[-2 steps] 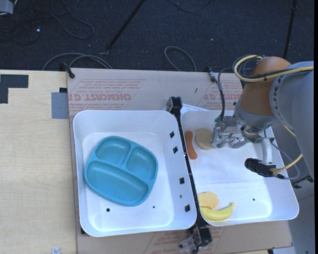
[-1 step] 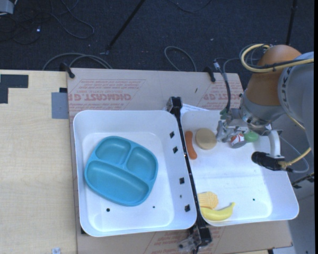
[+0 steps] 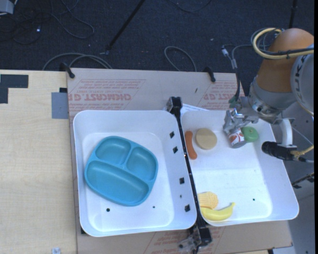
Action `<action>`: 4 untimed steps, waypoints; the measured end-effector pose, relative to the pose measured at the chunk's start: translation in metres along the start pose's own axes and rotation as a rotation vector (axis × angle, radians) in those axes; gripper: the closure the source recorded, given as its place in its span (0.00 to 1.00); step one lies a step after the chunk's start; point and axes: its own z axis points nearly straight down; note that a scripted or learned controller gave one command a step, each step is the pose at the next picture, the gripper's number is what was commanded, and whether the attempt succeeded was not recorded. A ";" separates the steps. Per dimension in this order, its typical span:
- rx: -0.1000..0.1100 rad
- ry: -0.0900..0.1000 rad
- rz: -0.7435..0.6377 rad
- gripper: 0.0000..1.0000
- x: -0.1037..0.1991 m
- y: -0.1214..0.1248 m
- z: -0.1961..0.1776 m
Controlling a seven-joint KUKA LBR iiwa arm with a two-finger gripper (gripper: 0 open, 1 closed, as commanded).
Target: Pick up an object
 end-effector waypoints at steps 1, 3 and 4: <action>0.003 0.003 -0.003 1.00 0.049 0.007 -0.013; 0.005 0.003 -0.005 1.00 0.155 0.004 -0.027; 0.008 0.002 -0.004 1.00 0.212 -0.006 -0.026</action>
